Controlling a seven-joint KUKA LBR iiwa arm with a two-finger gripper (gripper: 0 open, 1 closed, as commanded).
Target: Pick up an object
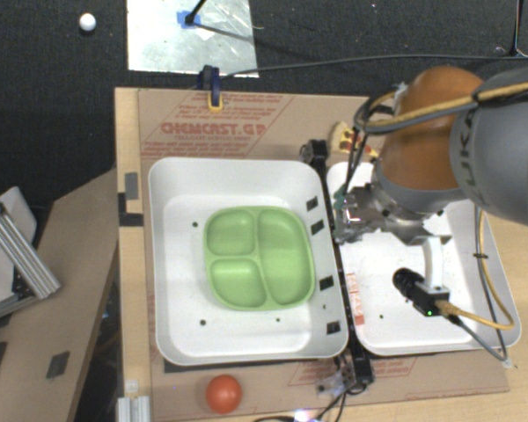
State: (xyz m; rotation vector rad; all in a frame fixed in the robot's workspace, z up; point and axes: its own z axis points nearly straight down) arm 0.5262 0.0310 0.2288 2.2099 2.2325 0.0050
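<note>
Nearest, on the brown board in front of the bins: one orange ball, outside both bins. Farther back, left bin: green divided tray lying flat at centre. Right bin: black cable fitting above the floor. Gripper low over the right bin's far left corner, beside the dividing wall; finger state: cannot tell. Farthest: orange band of the arm, above the gripper.

Open floor around green tray
</note>
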